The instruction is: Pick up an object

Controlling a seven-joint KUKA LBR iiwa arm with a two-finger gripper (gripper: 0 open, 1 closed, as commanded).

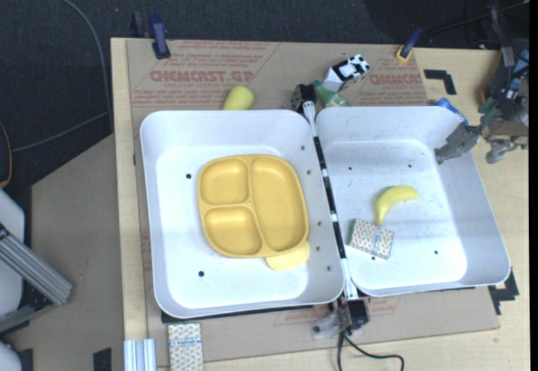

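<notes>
A yellow banana (393, 199) lies in the middle of the right bin (471, 260). Just below it, near the bin's left wall, sits a small patterned packet (371, 238). The left bin (168, 218) holds a yellow divided plate (252, 205) with a flat yellow piece poking out from under its lower edge. My gripper (467, 152) hovers over the right bin's upper right corner, up and to the right of the banana. Its two fingers stand apart with nothing between them.
On the bench behind the bins lie a yellow object (239, 98), a black-and-white toy (349, 69) and a green item (332, 97). Blue clamps (157, 34) grip the board's back edge. Another packet (185, 344) lies in front of the left bin.
</notes>
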